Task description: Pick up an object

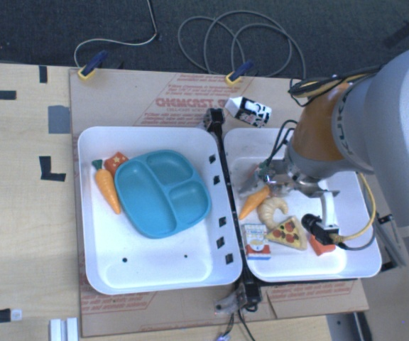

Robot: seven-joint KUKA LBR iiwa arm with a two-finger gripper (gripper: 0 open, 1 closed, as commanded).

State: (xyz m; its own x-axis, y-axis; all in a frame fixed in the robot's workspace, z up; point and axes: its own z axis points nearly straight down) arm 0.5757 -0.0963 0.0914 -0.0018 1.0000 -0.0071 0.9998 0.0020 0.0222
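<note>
Brown cardboard (pixel 190 105), printed with red lettering, covers the bench under two shallow white bins set side by side, held at its far edge by two yellow-and-blue clamps (pixel 91 66). Pale wood tabletop (pixel 20 204) with dark tape marks lies at nine o'clock, and dark carpet (pixel 62 13) runs along twelve o'clock, where thin grey cables (pixel 240 38) loop loosely. A small black-and-white box (pixel 248 111) rests on the cardboard just beyond the bins.

The left bin (pixel 155 272) is smooth, rounded plastic. It holds a glossy blue divided plate (pixel 163 192) with three compartments; at the plate's nine o'clock lies an orange toy carrot (pixel 107 189), with a red-orange block (pixel 116 161) touching the plate's upper left edge.

The right bin (pixel 353 261) holds the toy food: a second orange carrot (pixel 253 203) near the divider, a tan curved croissant (pixel 273 210) just beside it, a triangular pizza slice (pixel 288 233) at the croissant's five o'clock, a small red-and-white carton (pixel 256 239) at seven o'clock, and a red piece (pixel 321 244) at four o'clock.

The grey arm, with its orange band (pixel 322 126), fills the bin's one o'clock side. Its gripper (pixel 272 178) hangs low over the carrot and croissant; whether it is spread or pinched cannot be told, and nothing is visibly held.
</note>
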